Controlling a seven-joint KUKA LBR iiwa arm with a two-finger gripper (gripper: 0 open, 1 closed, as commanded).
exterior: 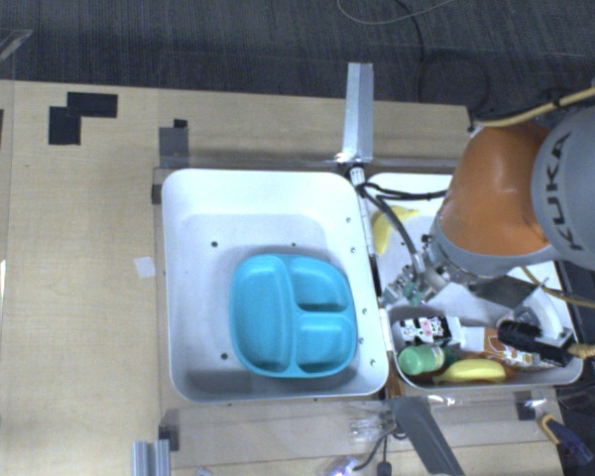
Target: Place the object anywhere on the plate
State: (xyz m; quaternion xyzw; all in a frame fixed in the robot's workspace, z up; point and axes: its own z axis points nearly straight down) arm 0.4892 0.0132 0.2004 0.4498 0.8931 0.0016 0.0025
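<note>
Over the right bin (565, 370), the hand (414, 288) hangs above clutter.

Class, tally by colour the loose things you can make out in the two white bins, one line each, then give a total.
Blue: 1, the divided plate in the left bin
Green: 1, a round item in the right bin
Yellow: 2, a banana-like item at the near edge and a piece farther back
Total: 4 visible; the arm hides much of the right bin.

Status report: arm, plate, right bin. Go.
Arm low over right bin, end effector hidden beneath it. Blue divided plate in left bin, nothing on it. Banana and green item at right bin's near edge.
</note>
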